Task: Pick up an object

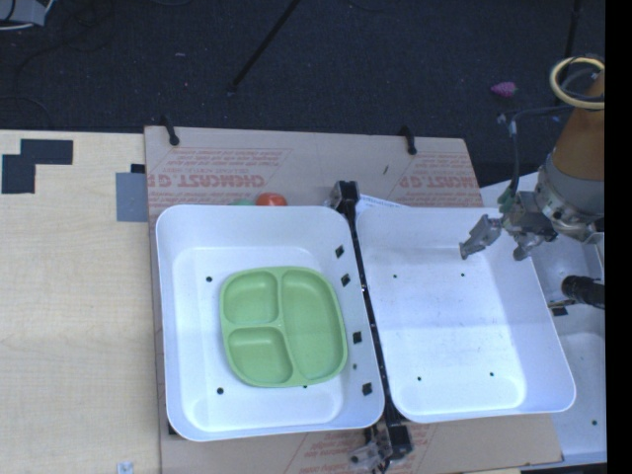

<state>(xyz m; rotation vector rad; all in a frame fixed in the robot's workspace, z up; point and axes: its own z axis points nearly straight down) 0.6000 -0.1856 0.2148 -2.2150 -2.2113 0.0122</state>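
Here, a green plate (283,325) fills the left bin (183,265), gripper (499,240) well apart.

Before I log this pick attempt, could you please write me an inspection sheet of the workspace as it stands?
Surface: two shallow white bins side by side, left bin and right bin, on a cardboard sheet over a light wooden bench.
Job's things: green divided plate lying flat in the left bin.
Clutter: small orange-red object behind the left bin's far rim.
Gripper: gripper above the right bin's far right corner, apart from the plate, holding nothing visible.
Cables: loose cables on the dark floor, top left.
Surroundings: dark floor behind the bench; black clips where the bins meet.
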